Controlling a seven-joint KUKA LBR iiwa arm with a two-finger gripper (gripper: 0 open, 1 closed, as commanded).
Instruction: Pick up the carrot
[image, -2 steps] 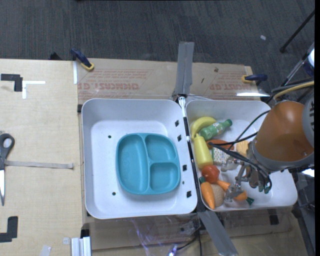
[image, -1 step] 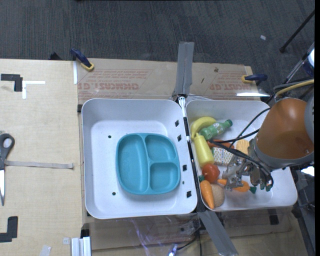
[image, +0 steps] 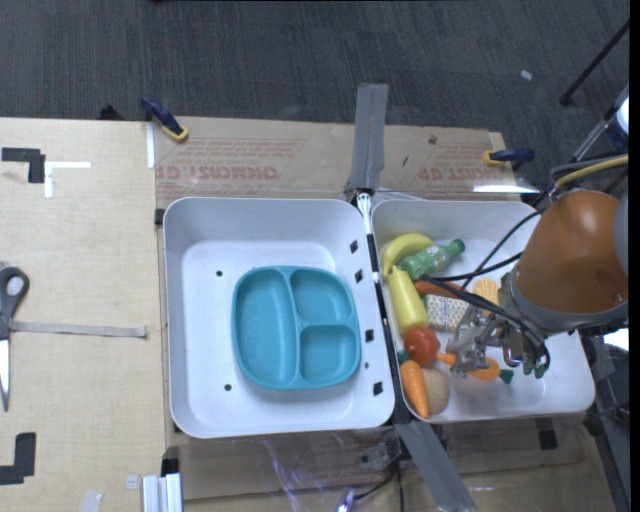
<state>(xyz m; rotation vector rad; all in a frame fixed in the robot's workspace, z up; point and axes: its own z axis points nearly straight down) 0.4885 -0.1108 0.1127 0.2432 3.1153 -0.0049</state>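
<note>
We look down on two white bins: the left bin (image: 190, 300) holds a blue tray (image: 297, 327), and the right bin (image: 560, 395) holds a pile of toy food, with the arm reaching in from the right. The carrot (image: 414, 387) lies at the near left corner of the right bin, beside the dividing wall, its long axis running from its top by the tomato (image: 422, 345) to its tip nearer us. Our gripper (image: 478, 352) sits low over the pile, just to the carrot's right and slightly farther back; whether it is gripping anything we cannot tell.
</note>
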